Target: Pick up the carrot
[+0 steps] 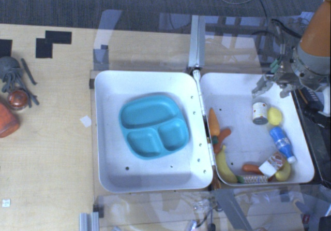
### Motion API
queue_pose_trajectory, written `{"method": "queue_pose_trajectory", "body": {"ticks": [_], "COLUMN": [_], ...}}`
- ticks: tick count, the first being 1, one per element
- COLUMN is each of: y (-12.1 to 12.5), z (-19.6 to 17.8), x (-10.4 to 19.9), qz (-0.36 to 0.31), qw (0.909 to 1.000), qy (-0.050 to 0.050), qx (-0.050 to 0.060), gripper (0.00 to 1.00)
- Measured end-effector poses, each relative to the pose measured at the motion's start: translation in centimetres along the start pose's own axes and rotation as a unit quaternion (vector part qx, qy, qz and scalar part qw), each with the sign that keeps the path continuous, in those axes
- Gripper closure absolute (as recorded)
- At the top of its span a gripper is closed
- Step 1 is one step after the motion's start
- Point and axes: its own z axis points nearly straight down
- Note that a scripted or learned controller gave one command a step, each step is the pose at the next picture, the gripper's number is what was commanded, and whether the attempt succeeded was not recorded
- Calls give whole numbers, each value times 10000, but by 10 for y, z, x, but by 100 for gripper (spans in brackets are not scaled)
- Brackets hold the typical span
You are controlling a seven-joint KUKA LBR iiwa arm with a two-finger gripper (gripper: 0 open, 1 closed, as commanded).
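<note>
Nearest along the front wall of the right bin (305,175), a curved yellow banana (225,165) is lying beside a small red-orange sausage-shaped piece (252,168), a white labelled packet (272,165) and another yellow piece in the corner. Just behind them a glossy blue bottle (282,142) with a white cap is lying on its side.

The carrot (213,123), a smooth orange taper, is resting lengthwise against the left wall of this bin, with a stubby orange-red piece (222,135) touching its lower end.

In the left bin (103,162), a matte turquoise tray (154,125) with three rounded compartments is sitting in the middle.

Farther back in the right bin, a small white cylinder (259,112) is standing just beside a round yellow lemon (275,116).

Above the back right corner, the gripper (273,86) is hanging with its grey metal fingers spread apart, nothing between them, well apart from the carrot.
</note>
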Motion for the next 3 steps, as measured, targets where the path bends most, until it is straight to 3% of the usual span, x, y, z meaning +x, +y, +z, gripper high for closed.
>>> {"method": "queue_pose_trajectory", "body": {"ticks": [1, 2, 3], "y": [42, -33, -31], "z": [-42, 130, 118], "x": [-40, -10, -9], "qz": [2236, 2517, 2517], "qw": [9747, 9678, 9678], "qy": [-6, 0, 5], "qx": [-18, 13, -12], "gripper": [0, 0, 100]}}
